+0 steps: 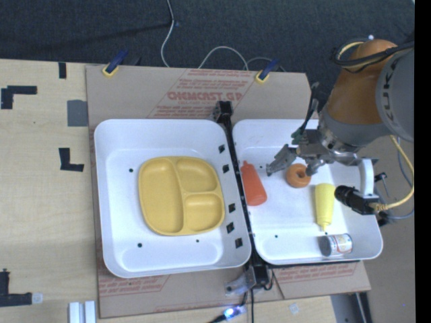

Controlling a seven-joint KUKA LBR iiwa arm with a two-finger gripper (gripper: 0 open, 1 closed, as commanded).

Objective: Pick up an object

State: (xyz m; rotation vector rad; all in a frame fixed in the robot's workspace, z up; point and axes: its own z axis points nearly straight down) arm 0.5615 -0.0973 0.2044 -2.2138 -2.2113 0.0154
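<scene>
Over the right bin (350,247), my gripper (296,165) hangs low above the white floor with its dark fingers spread apart and nothing between them. A small orange ring (297,175), doughnut-like, lies just under and beside the fingertips, near the middle of that bin; I judge it the likeliest target. I cannot tell whether a finger touches it.

An orange carrot-shaped piece (254,184) rests along the bin's left wall, close to the divider. A yellow bottle (324,205) lies lengthwise toward the right wall, and a small silver can (336,244) sits on its side in the near right corner. The left bin (111,180) carries a yellow compartment plate (181,195), well apart from my work.

My worries from here: the ring is low and rounded, so fingers closing off-centre may squirt it sideways across the slick floor. If I descend too far, the tips may jam on the bin's bottom. The yellow bottle is near the ring, and a wide-set finger could nudge it or catch it along with the ring.
</scene>
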